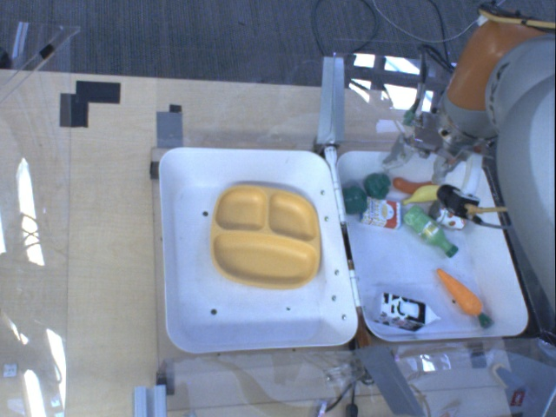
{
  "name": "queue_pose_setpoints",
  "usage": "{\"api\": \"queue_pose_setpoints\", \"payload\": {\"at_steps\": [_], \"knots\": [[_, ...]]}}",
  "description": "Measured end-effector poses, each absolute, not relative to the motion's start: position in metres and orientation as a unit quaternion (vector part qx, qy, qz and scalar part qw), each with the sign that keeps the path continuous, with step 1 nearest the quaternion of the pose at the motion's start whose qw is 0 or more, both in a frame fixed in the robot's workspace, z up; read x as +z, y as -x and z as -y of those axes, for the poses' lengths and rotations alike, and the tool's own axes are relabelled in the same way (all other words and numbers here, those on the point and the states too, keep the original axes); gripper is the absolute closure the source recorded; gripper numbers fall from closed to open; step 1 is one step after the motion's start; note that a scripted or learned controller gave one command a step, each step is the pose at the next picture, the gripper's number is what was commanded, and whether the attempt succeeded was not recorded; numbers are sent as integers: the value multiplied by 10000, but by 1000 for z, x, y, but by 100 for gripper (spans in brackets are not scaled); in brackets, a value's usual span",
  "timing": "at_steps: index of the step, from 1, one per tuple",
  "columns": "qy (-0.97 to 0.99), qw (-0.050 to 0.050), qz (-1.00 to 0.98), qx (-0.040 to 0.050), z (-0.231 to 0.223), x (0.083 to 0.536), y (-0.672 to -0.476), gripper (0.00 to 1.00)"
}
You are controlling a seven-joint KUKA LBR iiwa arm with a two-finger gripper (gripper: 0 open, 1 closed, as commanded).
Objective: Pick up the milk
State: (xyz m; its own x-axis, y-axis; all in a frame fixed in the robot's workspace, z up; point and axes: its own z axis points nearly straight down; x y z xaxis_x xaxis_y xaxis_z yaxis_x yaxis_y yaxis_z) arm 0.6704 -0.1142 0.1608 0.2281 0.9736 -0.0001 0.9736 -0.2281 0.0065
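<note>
The milk (404, 311) is a small black-and-white patterned carton lying flat near the front edge of the right bin (504, 315). My gripper (424, 156) hangs over the back of that bin, well behind the milk, above a banana (423, 193) and a small carrot (403, 183). Its fingers are spread open with nothing between them.
The right bin also holds two dark green pieces (365, 191), a red-and-white carton (380, 213), a green bottle (430, 231) and a larger carrot (460, 294) right of the milk. A yellow divided tray (265, 235) lies in the left bin (187, 259).
</note>
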Motion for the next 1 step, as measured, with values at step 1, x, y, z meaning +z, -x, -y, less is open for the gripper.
{"api": "queue_pose_setpoints", "payload": {"at_steps": [1], "knots": [[-7800,16,-6258,12,144,168,-579,0]]}}
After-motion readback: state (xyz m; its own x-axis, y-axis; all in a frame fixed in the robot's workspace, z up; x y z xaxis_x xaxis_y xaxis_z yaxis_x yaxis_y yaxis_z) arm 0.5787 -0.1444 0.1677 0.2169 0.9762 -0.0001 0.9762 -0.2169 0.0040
